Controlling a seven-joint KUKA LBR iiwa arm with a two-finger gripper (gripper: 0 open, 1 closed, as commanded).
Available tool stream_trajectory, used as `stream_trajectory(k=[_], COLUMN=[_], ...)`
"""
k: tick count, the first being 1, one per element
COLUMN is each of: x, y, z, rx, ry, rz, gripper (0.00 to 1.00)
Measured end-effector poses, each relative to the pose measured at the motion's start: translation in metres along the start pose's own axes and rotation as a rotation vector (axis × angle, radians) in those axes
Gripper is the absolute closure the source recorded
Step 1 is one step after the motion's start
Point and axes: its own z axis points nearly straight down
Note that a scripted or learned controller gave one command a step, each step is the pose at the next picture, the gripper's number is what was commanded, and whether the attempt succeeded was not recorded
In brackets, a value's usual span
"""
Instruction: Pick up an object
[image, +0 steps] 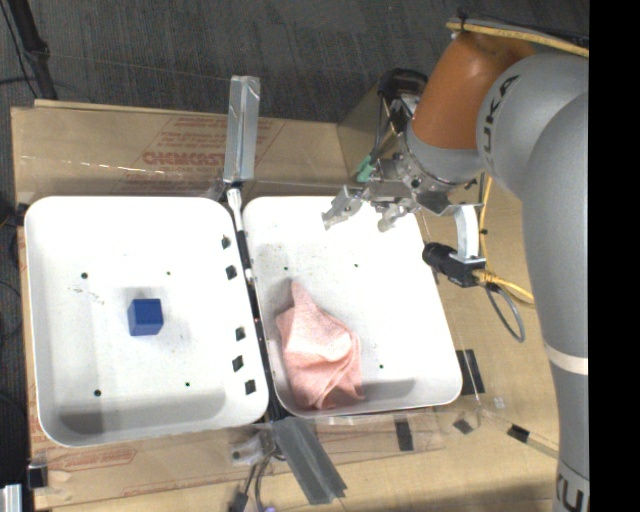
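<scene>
Pink cloth (318, 348) lies crumpled in the right bin (400, 300), toward its near-left corner beside the divider; a blue cube (146, 316) sits alone in the left bin (70, 250). Both bins rest on a cardboard-covered counter (130, 140) with dark fabric behind. Gripper (365, 210) hangs over the right bin's far edge, fingers apart, holding nothing, well clear of the cloth.

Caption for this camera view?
Open gripper above right bin's far edge; pink cloth inside; blue cube in left bin.
</scene>
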Motion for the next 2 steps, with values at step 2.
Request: stream_trajectory(k=[2], x=[-0.002], y=[-0.098], z=[0.153], rx=[-0.007], ry=[0.001], rz=[-0.07], gripper=[0.0])
